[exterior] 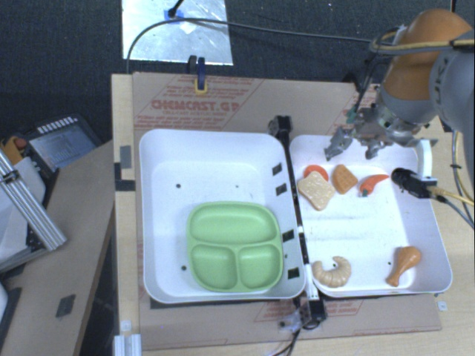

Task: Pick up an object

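Observation:
The right bin (371,232) holds several toy foods. A toast slice (317,192) lies near its far left, with a red slice (315,172) just behind it and an orange biscuit (344,178) to its right. Further right lies a red-orange pepper (373,182). At the near edge are a curled croissant (333,271) and a drumstick (403,263). My gripper (352,148) hangs over the bin's far edge, behind the biscuit, open with nothing between its fingers.
The left bin (185,162) holds a green divided plate (234,245) at its near right. A black clip strip (289,199) runs along the wall between the two bins. The arm comes in from the upper right.

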{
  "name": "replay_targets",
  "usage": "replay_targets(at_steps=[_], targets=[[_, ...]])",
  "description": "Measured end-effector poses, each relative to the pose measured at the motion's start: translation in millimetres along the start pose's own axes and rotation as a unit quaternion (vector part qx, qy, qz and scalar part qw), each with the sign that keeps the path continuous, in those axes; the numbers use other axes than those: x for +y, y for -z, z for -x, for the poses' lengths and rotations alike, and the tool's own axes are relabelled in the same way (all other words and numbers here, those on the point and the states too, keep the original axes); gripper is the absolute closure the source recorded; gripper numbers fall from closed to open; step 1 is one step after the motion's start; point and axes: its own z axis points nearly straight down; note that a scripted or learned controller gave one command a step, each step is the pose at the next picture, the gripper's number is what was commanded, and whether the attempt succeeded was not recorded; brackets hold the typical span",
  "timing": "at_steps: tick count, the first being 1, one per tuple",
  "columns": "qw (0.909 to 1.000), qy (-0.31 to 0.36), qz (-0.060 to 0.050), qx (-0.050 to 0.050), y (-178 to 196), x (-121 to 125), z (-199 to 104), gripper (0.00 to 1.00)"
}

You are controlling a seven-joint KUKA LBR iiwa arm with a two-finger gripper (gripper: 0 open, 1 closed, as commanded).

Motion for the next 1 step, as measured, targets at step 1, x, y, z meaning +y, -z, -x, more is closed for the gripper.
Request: replay_targets(at_steps=[1], targets=[[1.0,0.001,0.006,0.0,8.6,2.5,-0.2,0.0]])
